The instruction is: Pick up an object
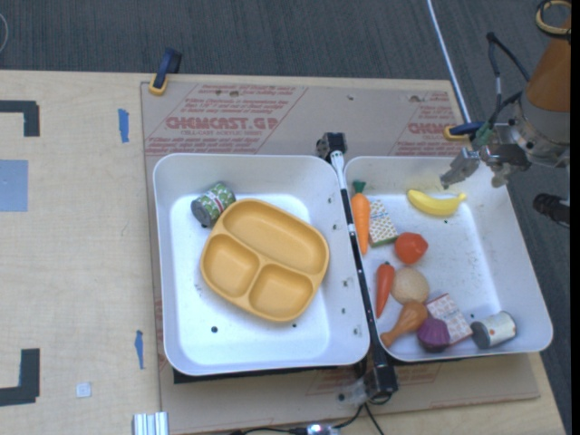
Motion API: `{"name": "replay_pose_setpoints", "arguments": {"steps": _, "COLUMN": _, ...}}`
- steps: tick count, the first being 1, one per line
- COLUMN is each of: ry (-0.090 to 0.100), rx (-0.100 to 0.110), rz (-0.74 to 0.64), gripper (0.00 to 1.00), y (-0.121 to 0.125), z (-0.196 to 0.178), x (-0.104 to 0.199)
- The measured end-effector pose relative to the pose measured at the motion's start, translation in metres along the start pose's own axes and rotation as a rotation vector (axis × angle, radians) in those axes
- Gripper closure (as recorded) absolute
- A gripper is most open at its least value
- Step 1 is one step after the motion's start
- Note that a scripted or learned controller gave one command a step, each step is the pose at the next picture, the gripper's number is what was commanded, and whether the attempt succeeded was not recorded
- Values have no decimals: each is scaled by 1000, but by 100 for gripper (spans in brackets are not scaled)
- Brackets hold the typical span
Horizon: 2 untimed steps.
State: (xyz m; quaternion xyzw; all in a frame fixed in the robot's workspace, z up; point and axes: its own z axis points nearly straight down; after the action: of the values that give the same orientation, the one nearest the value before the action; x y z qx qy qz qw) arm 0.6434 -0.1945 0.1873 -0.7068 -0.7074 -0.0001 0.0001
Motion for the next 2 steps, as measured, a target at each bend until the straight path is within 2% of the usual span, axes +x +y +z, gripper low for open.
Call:
{"name": "replay_pose_setpoints", "arguments": {"steps": 1, "ry": -1, "rx": -2, "rz": -1, "gripper": 0, "y": -19, "z": 102, "x": 34}}
{"name": "replay_pose_setpoints", "arguments": {"steps": 2, "ry": 1, "rx": 0, "rz": 0, "gripper": 0, "y": -69, "z": 102, "x": 73}}
